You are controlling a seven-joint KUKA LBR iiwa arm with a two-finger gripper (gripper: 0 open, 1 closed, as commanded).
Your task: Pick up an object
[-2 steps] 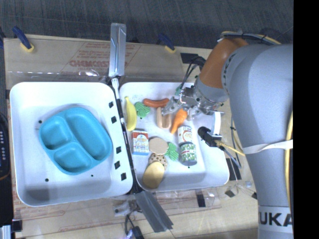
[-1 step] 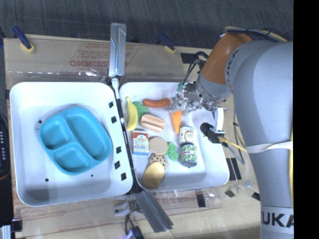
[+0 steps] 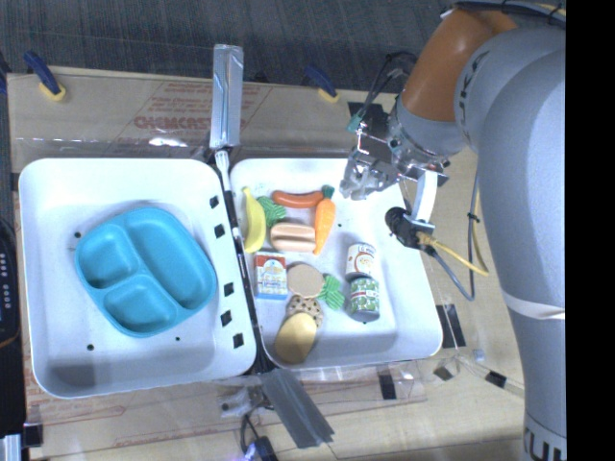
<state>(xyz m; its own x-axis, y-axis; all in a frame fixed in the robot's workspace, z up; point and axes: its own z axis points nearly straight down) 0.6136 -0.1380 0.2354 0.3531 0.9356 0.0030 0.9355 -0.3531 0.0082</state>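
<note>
Camera view | carrot point(image 3: 324, 225) long axis near vertical, green top up; tool point(image 3: 362, 182) just beside; grip state unclear, perhaps released

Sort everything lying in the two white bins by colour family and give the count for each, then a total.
Blue: 1, the divided tray
Yellow: 2, banana, lemon
Orange or red: 3, carrot, sausage, hot dog
Green: 2, can, leafy piece
Mixed or pale: 4, small carton, round disc, spotted piece, white can
Total: 12
</note>
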